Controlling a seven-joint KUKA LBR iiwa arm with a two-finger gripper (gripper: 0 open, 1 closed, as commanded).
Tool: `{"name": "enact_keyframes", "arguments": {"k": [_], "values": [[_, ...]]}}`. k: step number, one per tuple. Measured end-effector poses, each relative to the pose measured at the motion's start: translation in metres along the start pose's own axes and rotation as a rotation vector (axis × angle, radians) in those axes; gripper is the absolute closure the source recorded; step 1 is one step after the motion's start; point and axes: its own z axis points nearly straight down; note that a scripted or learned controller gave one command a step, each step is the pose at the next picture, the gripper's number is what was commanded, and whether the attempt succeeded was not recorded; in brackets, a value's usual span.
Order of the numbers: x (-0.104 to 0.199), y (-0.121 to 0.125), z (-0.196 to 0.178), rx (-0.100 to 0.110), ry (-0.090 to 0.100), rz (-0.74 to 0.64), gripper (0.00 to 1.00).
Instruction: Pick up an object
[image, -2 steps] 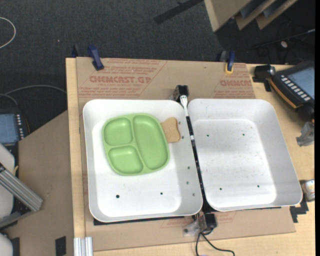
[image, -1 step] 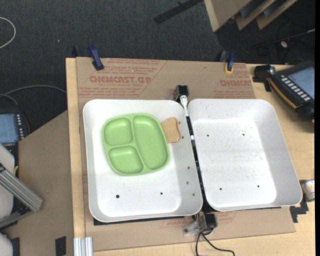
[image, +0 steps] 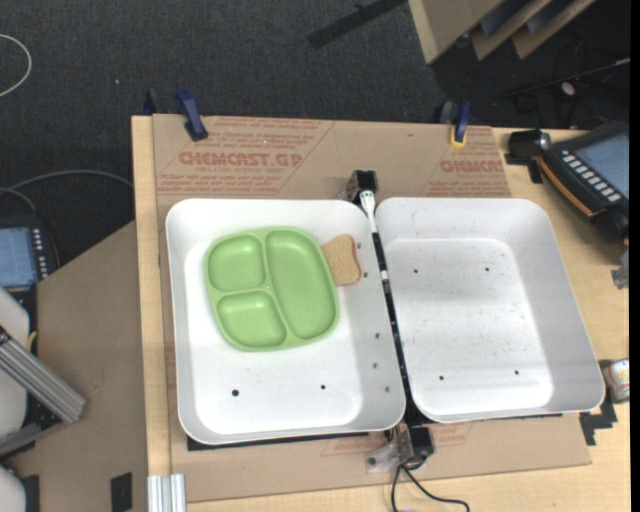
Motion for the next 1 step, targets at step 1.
{"name": "enact_keyframes", "arguments": {"k": [1], "values": [[-0.0002,0.0112,-0.1658,-0.031,-0.014,-0.005,1.0]]}}
